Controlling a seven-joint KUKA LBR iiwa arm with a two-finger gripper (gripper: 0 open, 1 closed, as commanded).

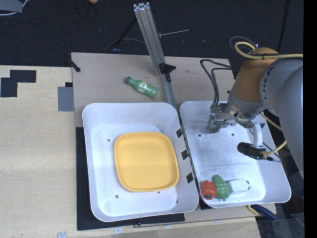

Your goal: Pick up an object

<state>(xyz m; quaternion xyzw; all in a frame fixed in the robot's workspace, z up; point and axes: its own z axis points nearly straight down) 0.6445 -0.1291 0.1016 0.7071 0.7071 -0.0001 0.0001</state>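
Hovering over the right bin [277,182], the jaws [218,124] are too blurry to call spread or pinched, with the red-and-green toy [216,188] well below them near the bin's front edge.

The pincer [216,124] is too small and blurred to judge; the arm [277,90] runs past the right edge.

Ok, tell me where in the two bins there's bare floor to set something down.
Right bin: the middle floor is bare, between the gripper at the far side and the red and green toys at the near edge.
Left bin: the yellow plate takes most of it, leaving bare strips along the walls.
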